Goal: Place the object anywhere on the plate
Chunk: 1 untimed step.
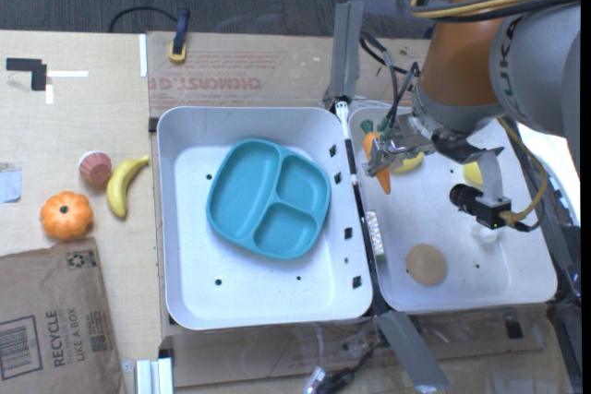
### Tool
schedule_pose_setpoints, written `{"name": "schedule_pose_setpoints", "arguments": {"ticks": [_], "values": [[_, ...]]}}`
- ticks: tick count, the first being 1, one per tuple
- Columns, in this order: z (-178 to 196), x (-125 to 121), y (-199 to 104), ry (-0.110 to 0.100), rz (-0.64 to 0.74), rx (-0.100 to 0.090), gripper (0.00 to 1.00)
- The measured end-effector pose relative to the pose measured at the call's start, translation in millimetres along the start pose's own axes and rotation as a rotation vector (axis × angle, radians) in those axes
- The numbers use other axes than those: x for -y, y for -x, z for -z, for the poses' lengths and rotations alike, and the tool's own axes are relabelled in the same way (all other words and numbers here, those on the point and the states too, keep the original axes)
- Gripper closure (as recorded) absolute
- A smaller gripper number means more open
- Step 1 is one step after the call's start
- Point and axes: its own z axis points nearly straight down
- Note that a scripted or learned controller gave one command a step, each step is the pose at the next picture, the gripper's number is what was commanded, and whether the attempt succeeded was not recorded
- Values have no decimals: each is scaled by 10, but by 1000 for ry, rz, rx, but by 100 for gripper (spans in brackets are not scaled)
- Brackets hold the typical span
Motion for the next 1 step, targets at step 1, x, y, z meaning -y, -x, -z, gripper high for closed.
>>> {"name": "schedule_pose_setpoints", "arguments": {"ticks": [1], "values": [[-59, -167, -785, 0, -16, 1, 100]]}}
